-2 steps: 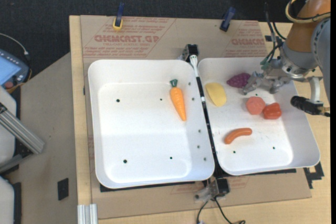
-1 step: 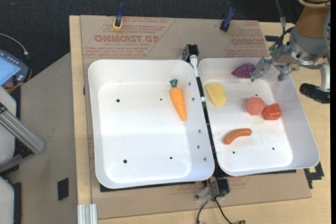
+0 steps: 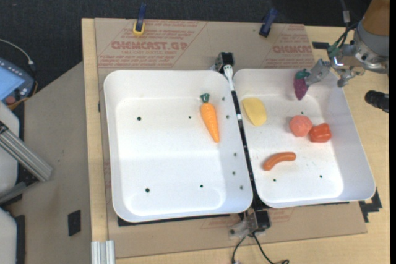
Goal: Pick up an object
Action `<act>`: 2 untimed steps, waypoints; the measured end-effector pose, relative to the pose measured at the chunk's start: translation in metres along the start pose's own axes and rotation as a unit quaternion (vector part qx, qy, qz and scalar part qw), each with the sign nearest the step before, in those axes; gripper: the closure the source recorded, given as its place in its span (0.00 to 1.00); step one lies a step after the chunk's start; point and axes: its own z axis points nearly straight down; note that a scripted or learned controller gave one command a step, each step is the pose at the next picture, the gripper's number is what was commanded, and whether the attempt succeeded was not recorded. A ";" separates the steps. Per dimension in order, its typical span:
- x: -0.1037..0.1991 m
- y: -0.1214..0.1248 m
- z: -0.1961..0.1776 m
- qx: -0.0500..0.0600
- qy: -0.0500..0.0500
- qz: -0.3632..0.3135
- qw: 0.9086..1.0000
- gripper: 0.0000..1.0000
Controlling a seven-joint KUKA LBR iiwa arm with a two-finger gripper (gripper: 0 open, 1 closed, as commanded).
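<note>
The thing nearest to a pick is the small purple eggplant with a green cap. It is at the far side of the bin that is under the gripper, close to that bin's back wall. It is at the outer side of one finger, touching its tip or just beside it (I cannot decide which), and not in the gap between the two. The fingers appear spread apart and nothing is between them, so I judge that the eggplant is not held yet. The gripper probably has to move sideways toward it before closing. The nearby wall leaves little room for a finger on that side, and this can make the grasp slip. Further from the fingers, toward the camera, a pink ball and a red pepper touch each other, so they are difficult to take one by one. A yellow lemon-like piece is well apart from the fingers, near the wall between the bins, and an orange sausage lies alone, nearer still to the camera. Farthest from the fingers, a carrot lies in the other bin, near the wall between the bins.
</note>
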 end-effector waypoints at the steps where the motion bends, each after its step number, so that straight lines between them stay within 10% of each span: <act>1: 0.001 0.001 -0.010 -0.002 -0.001 -0.001 1.000 1.00; 2: 0.076 -0.007 -0.078 -0.004 0.000 -0.004 1.000 1.00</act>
